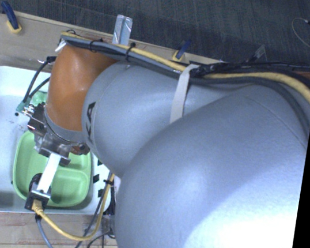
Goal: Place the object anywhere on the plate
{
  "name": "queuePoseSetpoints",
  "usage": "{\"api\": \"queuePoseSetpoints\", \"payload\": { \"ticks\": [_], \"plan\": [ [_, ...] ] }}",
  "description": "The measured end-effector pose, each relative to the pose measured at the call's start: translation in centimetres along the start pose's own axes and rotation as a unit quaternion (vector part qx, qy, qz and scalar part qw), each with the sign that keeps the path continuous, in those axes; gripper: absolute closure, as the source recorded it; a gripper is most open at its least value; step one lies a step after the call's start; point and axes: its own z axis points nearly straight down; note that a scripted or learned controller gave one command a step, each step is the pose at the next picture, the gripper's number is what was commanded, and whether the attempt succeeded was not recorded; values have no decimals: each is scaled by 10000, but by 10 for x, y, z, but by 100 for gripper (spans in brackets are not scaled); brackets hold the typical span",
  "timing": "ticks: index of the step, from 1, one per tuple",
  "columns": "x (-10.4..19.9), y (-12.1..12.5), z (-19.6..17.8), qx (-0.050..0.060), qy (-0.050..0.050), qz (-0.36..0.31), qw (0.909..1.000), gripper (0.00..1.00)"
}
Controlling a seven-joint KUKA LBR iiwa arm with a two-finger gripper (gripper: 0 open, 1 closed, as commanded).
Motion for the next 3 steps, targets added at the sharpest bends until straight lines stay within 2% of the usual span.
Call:
{"api": "queuePoseSetpoints", "payload": {
  "ticks": [1, 2, 3],
  "plan": [
    [0, 0, 0, -2, 2, 0, 10000, 0],
    [-58, 24, -58, -21, 16, -575, 9983, 0],
    [-79, 31, -134, -24, 18, -1147, 9934, 0]
  ]
}}
